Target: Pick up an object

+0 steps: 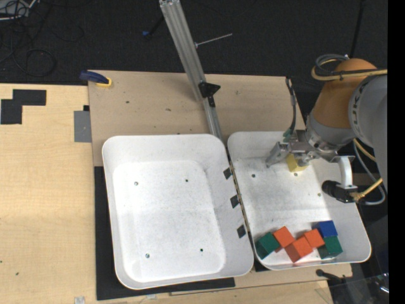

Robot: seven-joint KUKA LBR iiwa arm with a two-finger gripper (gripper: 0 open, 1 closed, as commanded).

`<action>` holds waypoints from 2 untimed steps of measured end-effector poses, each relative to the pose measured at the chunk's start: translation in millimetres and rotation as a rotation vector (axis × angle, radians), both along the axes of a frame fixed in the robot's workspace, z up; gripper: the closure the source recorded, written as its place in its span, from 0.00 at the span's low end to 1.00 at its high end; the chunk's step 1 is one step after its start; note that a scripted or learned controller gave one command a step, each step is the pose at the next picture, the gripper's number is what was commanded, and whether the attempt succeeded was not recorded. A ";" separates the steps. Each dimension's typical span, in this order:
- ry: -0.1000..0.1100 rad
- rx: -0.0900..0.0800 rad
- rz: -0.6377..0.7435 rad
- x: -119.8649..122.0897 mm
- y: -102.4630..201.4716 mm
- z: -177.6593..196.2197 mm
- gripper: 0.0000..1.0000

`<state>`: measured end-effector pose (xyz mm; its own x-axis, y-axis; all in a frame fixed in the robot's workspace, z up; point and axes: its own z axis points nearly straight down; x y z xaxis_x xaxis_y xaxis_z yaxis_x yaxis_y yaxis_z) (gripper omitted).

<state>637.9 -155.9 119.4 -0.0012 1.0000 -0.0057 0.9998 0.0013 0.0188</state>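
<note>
The gripper is hovering over the right bin, pinching a yellow block between its fingers. Orange, green and blue blocks are lying clustered at that bin's near edge.

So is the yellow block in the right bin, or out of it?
Inside: the yellow block sits within the right bin, at the gripper.

Grey-orange arm's gripper over right white plastic bin, small yellow block between fingers; coloured cubes frame lower right.
</note>
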 end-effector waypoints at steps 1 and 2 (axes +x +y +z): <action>0.000 -0.002 -0.002 -0.3 -1.7 8.0 1.00; 0.016 0.005 -0.004 -8.9 -7.3 60.6 1.00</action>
<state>629.0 -163.1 180.0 0.0023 1.0000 -0.0010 1.0000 -0.0023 0.0028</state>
